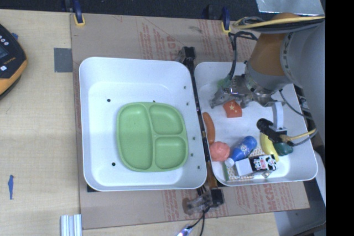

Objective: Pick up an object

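A small orange block [233, 110] lies in the right bin [298, 174], just under the tool [232, 94]; whether its jaws are open I can't tell. Nearer the front lie an orange sausage shape [208, 127], a red ball [219, 150] and a blue piece [243, 147]. The left bin [94, 119] holds a green divided plate [151, 136].

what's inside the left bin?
Left bin holds a green divided plate; all three compartments look bare. The bin floor beneath the plate is covered, so anything under it can't be seen.
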Motion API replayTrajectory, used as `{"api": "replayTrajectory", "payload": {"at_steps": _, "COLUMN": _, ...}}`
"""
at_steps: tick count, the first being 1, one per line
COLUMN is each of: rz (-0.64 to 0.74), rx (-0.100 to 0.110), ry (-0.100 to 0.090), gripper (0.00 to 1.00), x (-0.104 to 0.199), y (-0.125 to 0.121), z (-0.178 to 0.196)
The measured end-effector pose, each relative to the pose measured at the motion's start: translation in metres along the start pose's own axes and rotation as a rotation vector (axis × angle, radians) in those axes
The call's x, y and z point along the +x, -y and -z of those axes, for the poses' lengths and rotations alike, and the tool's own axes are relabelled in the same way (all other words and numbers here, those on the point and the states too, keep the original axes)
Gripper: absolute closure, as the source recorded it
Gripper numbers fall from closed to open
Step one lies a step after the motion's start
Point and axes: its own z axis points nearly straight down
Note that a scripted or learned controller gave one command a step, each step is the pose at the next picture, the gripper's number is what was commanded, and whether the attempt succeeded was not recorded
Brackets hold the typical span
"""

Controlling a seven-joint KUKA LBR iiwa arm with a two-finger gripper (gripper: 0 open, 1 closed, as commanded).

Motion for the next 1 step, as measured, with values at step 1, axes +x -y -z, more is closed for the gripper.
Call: {"api": "replayTrajectory", "payload": {"at_steps": 1, "rz": 0.003, "rx": 0.001, "ry": 0.001, "gripper": 1.0, "x": -0.0011, "y": 0.0, "z": 0.0103}}
